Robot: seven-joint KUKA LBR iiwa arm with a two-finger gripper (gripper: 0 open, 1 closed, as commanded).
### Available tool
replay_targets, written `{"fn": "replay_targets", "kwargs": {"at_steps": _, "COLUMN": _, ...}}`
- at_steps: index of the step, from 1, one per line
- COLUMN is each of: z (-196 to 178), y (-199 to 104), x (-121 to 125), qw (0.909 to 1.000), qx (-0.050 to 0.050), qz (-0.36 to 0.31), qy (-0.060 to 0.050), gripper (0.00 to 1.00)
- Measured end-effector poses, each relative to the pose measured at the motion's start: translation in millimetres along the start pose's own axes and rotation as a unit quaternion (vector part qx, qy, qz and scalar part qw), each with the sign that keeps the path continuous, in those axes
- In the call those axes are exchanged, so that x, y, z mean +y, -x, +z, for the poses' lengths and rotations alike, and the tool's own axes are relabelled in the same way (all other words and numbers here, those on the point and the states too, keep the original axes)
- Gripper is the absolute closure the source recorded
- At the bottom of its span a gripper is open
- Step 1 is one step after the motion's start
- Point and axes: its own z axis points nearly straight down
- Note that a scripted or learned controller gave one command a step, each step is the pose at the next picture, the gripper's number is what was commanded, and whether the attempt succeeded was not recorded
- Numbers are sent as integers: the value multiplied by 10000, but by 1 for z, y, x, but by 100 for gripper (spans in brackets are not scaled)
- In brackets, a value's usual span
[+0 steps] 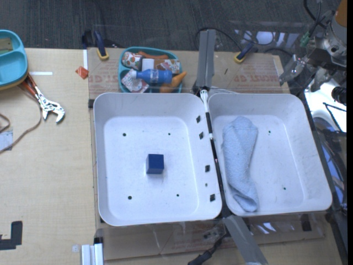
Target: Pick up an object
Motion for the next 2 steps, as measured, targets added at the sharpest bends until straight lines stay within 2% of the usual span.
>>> {"fn": "replay_targets", "kwargs": {"at_steps": 1, "z": 77, "y": -96, "x": -15, "qw": 9901, "qx": 0, "qz": 1404, "qy": -26, "gripper": 0}}
{"fn": "replay_targets", "kwargs": {"at_steps": 2, "z": 120, "y": -51, "x": -43, "qw": 9994, "qx": 3, "qz": 332, "qy": -16, "gripper": 0}}
